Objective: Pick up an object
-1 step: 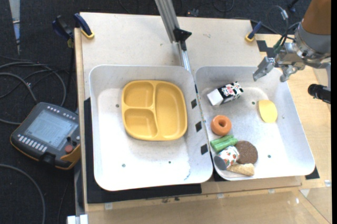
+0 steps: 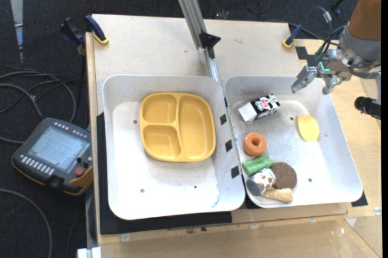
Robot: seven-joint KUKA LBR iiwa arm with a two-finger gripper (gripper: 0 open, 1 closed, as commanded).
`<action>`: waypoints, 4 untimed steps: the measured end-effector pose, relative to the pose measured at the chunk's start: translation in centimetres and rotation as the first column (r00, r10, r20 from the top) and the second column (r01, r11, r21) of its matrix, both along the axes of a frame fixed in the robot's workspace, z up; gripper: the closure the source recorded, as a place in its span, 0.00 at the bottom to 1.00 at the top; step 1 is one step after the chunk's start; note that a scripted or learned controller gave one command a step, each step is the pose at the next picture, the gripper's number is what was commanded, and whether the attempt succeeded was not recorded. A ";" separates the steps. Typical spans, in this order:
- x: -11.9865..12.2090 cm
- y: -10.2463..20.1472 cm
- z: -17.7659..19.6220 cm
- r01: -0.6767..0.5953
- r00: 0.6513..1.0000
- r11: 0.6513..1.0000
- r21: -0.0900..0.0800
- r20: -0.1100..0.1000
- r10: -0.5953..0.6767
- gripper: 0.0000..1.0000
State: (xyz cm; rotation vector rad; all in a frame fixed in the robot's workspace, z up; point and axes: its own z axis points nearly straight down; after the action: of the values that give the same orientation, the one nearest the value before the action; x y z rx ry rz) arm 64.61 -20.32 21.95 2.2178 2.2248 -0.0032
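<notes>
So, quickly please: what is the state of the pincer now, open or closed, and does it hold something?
Pincer: open, holding nothing, hovering above the far rim of the right bin.

Arm enters at upper right, orange band above grey wrist. Gripper (image 2: 315,80) hangs tilted down and leftward. Two grey fingers (image 2: 301,80) spread apart, a clear gap between the jaws, nothing in it. Green light glows on wrist just above jaws.
</notes>
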 end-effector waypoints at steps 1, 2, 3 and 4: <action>0.6 0.8 -5.7 -0.001 1.000 1.000 0.002 -0.003 0.001 0.00; 0.3 1.6 -10.3 0.000 1.000 1.000 0.003 0.009 0.000 0.00; 0.8 1.4 -10.1 0.001 1.000 1.000 -0.006 0.025 -0.001 0.00; 1.0 1.4 -9.0 -0.001 1.000 1.000 -0.007 0.031 0.001 1.00</action>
State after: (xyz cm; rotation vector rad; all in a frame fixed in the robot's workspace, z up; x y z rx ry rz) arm 65.64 -18.88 12.97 2.1976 2.2072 0.0234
